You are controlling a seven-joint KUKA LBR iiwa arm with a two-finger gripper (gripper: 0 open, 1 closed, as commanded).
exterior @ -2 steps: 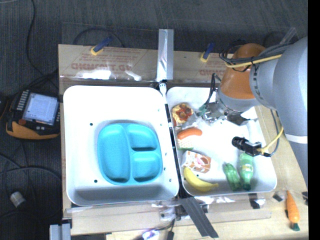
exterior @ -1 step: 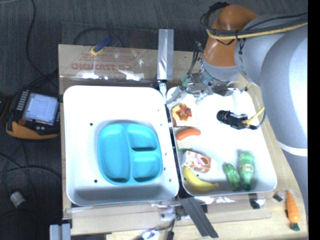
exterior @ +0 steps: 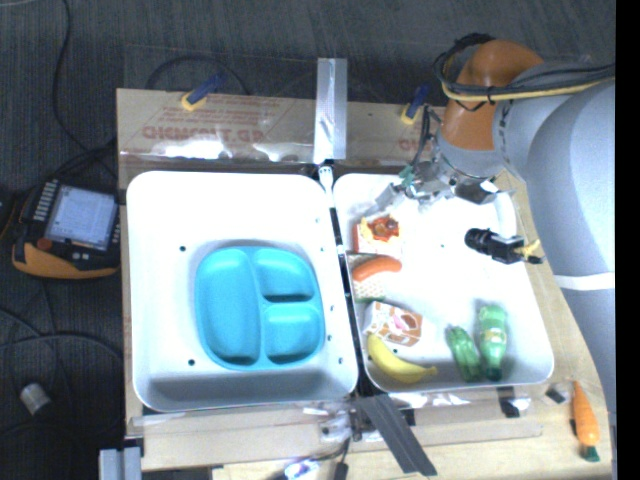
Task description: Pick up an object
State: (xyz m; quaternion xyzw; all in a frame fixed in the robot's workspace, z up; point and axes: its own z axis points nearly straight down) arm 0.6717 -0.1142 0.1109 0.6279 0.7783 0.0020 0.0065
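My gripper (exterior: 418,185) hangs over the far edge of the right bin (exterior: 525,308), under the orange band of the arm. Just in front of it, to the left, lies a red and white packet (exterior: 381,230). Nearer the camera along the bin's left wall are an orange sausage (exterior: 377,266), a second white packet with red print (exterior: 394,324) and a yellow banana (exterior: 398,361). Two green bottles (exterior: 478,343) lie side by side at the front right. Nothing shows between the gripper's tips.
The left bin (exterior: 160,228) holds a blue divided tray (exterior: 260,303). A metal post (exterior: 331,108) rises behind the divider between the bins. A handheld pendant (exterior: 70,226) lies on the floor at left. An orange tool (exterior: 585,420) rests outside the front right corner.
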